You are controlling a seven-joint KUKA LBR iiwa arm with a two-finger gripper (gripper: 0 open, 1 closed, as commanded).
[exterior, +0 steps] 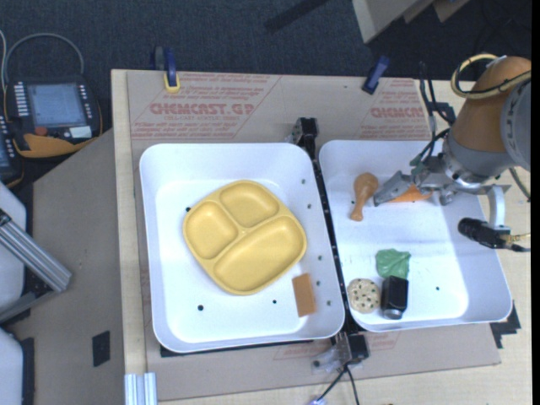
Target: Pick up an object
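you have the claw [396, 194] low in the right bin [481, 302], toward the bench's far edge, with its grey fingers pointing toward the left bin [160, 226]. whether they are spread or pressed together, i cannot tell. an orange carrot-like piece [411, 197] lies right at the fingers, partly hidden, its long axis running roughly along them. the tan drumstick [364, 194] lies just beyond the tips, toward the divider, its long axis running far to near. the green piece [392, 262], cookie [364, 293] and black block [394, 297] sit well apart, toward the near edge.
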